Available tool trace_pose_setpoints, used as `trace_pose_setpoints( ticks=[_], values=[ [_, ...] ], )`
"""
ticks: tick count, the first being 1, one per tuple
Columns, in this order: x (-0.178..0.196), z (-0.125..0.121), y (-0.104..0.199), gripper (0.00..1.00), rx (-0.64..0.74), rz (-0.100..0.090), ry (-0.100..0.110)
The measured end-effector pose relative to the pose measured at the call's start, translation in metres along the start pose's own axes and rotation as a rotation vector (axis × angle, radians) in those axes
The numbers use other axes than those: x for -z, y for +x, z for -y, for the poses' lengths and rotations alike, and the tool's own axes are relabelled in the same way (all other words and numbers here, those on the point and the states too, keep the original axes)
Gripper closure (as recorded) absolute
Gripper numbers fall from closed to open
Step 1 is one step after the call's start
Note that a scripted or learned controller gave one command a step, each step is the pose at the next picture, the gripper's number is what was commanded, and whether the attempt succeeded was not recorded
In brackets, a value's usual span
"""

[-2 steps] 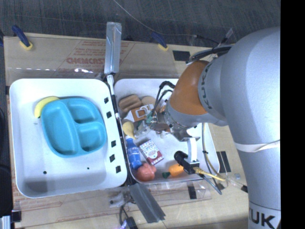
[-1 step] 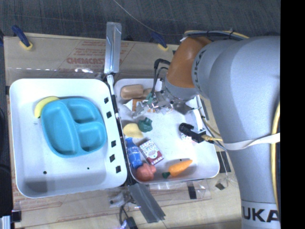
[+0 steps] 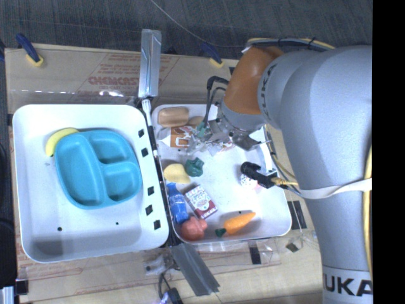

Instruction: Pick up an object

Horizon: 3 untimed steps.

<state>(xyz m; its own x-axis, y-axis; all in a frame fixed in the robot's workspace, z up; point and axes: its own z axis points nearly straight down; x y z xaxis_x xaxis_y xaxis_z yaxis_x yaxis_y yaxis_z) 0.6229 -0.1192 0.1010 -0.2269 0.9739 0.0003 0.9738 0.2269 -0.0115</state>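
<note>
Gripper positioned low at 12 o'clock of right bin, finger state not discernible, nothing seen held, green object located just below at 6 o'clock, carrot noted at bin's 6 o'clock.

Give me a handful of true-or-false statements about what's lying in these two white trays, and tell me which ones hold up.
1. The blue divided tray lies in the left bin. True.
2. The banana lies in the right bin. False: it is in the left bin, at the upper left edge of the blue divided tray.
3. The carrot lies near the front edge of the right bin. True.
4. The gripper is over the left bin. False: it is over the back part of the right bin.
5. The bread roll lies at the back of the right bin. True.
6. The small red carton stands on the blue divided tray. False: it lies in the right bin, near the blue bottle.
</note>
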Motion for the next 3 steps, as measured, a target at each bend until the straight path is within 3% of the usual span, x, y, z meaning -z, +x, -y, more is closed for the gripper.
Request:
trace_pose_setpoints(
  ticks=[1,2,3],
  values=[
    [0.0,-0.001,0.002,0.0,0.003,-0.002,-0.001],
    [-0.011,0.053,0.017,0.0,-0.204,-0.004,-0.006],
    [-0.001,0.053,0.018,1.0,-0.2,-0.005,-0.004]
  ],
)
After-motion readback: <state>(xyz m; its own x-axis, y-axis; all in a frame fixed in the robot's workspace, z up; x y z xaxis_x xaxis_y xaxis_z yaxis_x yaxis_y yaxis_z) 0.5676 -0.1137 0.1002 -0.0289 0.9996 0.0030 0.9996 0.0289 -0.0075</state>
